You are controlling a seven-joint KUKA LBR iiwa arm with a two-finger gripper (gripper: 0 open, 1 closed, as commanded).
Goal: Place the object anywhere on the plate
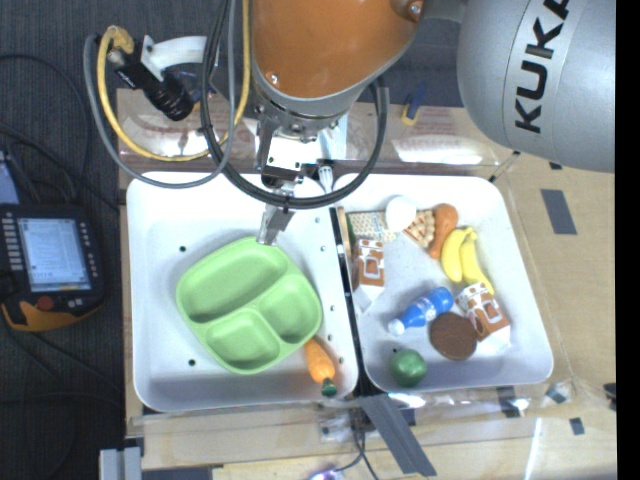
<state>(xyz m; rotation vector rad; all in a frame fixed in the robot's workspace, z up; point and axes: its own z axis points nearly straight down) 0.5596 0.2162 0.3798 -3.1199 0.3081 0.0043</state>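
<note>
A green plate (250,303) with three compartments lies in the left bin (160,238). An orange carrot (321,362) rests on the bin floor just off the plate's lower right rim, touching or nearly touching it. My gripper (272,224) hangs over the plate's far rim, near the divider between the bins. Nothing shows between its fingers. The arm's orange band and grey body cover the top of the view.
The right bin (520,268) holds several items: a banana (460,255), a blue bottle (422,310), a brown disc (453,336), a green ball (407,367), small boxes (370,260) and a white egg (400,211). Cables (130,118) loop behind the left bin.
</note>
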